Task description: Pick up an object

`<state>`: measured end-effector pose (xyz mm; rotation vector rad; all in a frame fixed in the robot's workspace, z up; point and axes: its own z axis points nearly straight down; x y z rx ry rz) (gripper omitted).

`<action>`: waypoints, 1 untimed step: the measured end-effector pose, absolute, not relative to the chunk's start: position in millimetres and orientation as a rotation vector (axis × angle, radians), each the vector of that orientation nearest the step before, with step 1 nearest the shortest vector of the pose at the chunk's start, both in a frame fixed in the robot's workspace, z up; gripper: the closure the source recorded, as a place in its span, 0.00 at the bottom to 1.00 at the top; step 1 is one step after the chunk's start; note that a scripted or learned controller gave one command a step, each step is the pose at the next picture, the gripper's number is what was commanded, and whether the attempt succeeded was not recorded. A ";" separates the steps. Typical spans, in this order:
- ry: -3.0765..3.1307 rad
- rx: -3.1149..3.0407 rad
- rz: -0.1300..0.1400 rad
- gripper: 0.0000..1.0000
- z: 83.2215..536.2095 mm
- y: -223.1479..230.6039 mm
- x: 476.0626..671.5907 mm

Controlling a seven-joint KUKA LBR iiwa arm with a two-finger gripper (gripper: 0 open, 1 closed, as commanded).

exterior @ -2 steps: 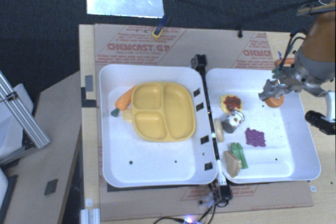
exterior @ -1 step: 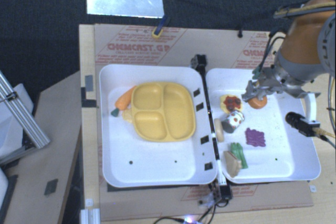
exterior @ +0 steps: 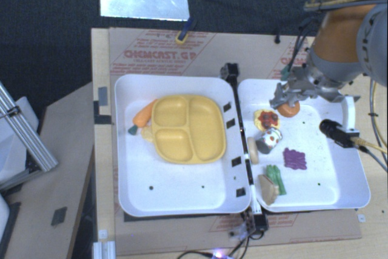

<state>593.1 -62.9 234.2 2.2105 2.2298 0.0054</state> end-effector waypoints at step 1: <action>2.227 2.217 0.000 1.00 216.7 -59.1 585.8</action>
